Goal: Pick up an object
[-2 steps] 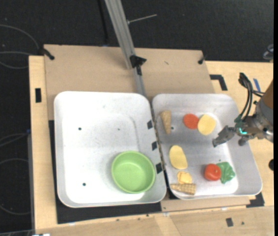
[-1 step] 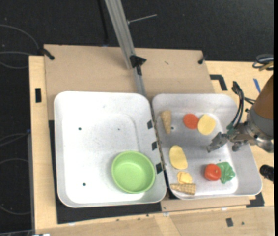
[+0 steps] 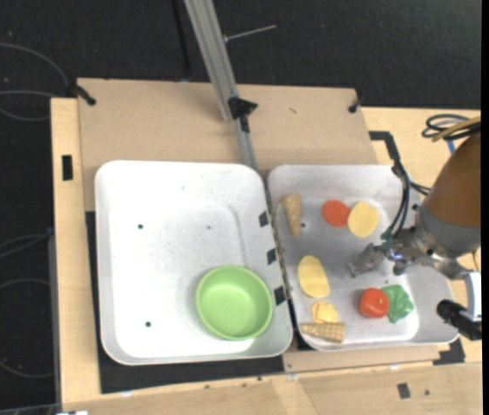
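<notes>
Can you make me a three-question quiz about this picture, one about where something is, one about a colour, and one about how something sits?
1. Where is the round light-green plastic bowl?
A. in the left white bin
B. in the right white bin
C. on the bare bench

2. What colour is the leafy bit on the red toy tomato?
A. blue
B. green
C. purple

3. How does the bowl sit?
A. upside down
B. on its side
C. upright, opening up

Answers:
1. A: it sits near the front right corner of the left white bin, across from the right white bin.
2. B: a green leaf lies against the tomato's right side.
3. C: you can see down into its hollow inside.

The pincer hangs over the right bin.
</notes>
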You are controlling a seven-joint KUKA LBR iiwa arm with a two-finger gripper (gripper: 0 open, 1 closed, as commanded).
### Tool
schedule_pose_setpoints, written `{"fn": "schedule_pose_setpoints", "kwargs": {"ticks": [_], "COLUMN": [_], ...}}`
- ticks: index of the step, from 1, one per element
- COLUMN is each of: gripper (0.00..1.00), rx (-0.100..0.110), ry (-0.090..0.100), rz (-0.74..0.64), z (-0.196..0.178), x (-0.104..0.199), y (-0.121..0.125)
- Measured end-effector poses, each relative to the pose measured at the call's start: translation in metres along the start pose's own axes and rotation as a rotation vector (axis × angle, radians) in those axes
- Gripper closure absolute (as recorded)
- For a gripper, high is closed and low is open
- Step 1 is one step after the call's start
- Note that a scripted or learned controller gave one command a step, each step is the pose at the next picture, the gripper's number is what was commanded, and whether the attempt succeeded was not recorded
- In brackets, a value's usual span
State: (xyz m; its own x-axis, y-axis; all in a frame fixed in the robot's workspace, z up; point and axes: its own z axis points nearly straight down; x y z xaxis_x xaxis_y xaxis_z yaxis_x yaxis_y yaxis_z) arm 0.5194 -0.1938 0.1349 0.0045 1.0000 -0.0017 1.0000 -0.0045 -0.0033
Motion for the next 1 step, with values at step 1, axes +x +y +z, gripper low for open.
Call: {"fn": "schedule_pose_setpoints", "kwargs": {"ticks": [1], "gripper": [0.0], "rx": [-0.003], "ry": [-0.001], "rz": [-0.002], "z": [0.035], "x": [-0.0019], "y": [0.0001]}}
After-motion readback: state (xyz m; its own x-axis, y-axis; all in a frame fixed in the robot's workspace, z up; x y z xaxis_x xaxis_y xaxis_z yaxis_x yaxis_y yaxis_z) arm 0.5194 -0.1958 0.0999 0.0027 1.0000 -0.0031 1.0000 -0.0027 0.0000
